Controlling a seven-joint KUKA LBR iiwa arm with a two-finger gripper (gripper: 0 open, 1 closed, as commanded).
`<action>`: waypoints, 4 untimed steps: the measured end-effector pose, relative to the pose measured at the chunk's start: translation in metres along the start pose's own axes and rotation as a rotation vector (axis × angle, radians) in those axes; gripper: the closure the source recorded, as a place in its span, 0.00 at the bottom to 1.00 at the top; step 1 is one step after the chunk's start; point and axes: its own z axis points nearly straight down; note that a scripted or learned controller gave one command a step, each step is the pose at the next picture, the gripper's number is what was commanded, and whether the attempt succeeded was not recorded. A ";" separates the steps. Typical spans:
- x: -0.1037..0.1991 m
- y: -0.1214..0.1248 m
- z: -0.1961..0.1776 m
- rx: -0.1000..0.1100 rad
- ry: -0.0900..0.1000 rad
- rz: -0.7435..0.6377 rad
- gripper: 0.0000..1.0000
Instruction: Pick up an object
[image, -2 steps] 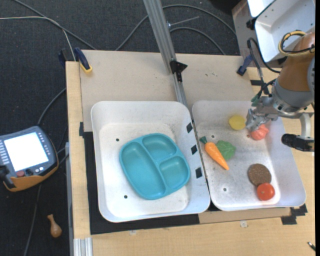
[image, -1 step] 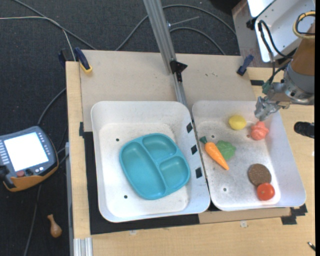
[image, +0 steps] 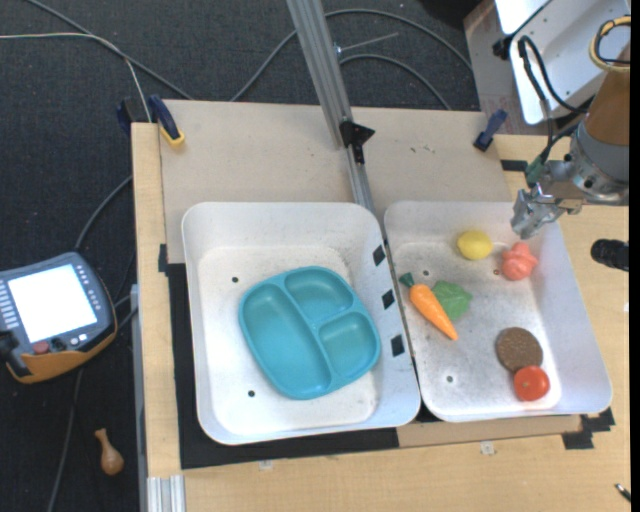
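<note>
The right bin (image: 570, 300) holds several toy foods: a yellow lemon (image: 475, 245), a pink piece (image: 518, 263), an orange carrot (image: 433, 310) lying against a green leafy piece (image: 453, 297), a brown round patty (image: 519, 348) and a red tomato (image: 532, 383). My gripper (image: 531, 219) hangs at the bin's far right edge, just above the pink piece and to the right of the lemon. Nothing shows between its fingers.
The left bin (image: 215, 330) carries a teal divided plate (image: 309, 330). A metal post (image: 335, 90) rises behind the bins, with a ridge running down between them. A tablet-like pendant (image: 50, 310) lies left of the bench, and blue clamps sit at the back corners.
</note>
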 end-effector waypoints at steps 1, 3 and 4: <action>0.050 0.005 -0.011 0.001 0.003 -0.005 1.00; 0.165 0.016 -0.009 0.001 0.004 -0.006 1.00; 0.227 0.008 -0.016 0.003 0.004 -0.007 1.00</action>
